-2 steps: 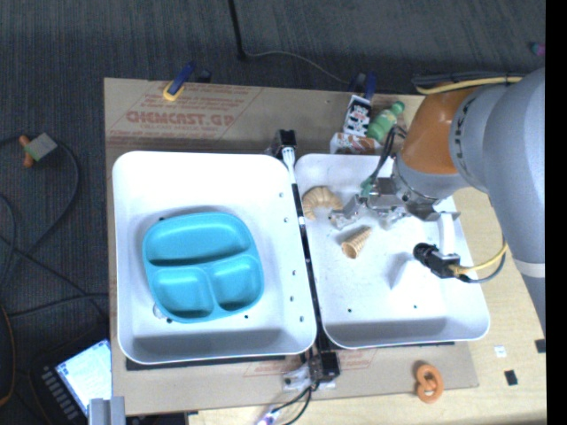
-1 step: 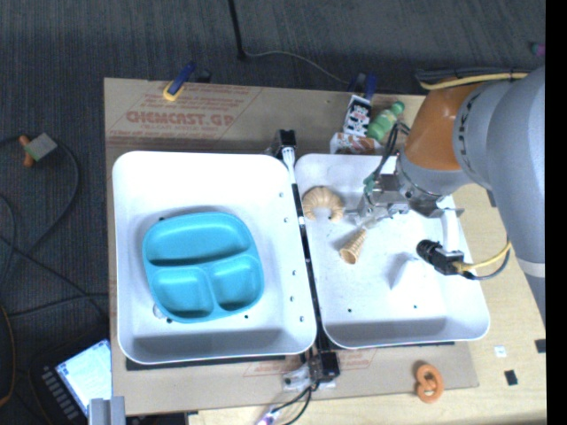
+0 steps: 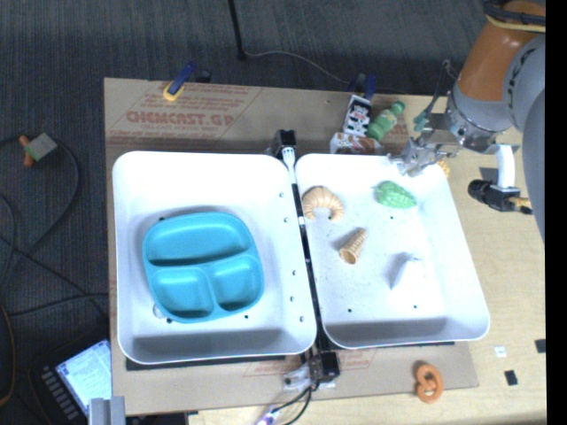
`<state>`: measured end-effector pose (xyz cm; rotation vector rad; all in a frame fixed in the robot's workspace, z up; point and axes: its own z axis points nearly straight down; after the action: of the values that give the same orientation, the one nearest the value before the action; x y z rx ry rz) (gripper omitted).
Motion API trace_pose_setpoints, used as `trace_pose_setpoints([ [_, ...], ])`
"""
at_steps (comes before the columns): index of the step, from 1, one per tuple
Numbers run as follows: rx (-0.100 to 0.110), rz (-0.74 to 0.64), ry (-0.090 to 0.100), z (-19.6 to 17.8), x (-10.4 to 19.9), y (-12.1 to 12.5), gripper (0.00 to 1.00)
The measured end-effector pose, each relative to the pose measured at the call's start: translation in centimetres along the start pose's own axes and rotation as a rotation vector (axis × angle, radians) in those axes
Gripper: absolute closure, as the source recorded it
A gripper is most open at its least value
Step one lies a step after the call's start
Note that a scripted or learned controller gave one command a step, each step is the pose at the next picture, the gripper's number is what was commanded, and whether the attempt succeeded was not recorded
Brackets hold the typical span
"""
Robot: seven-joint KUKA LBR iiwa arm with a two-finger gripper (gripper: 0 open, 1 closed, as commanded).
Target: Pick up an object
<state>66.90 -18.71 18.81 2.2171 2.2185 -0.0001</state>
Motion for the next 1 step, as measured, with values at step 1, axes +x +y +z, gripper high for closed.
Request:
trace_pose_setpoints([
  [1, 0.003, 0.000, 0.001, 0.13, 0.06, -0.05, 0.00],
])
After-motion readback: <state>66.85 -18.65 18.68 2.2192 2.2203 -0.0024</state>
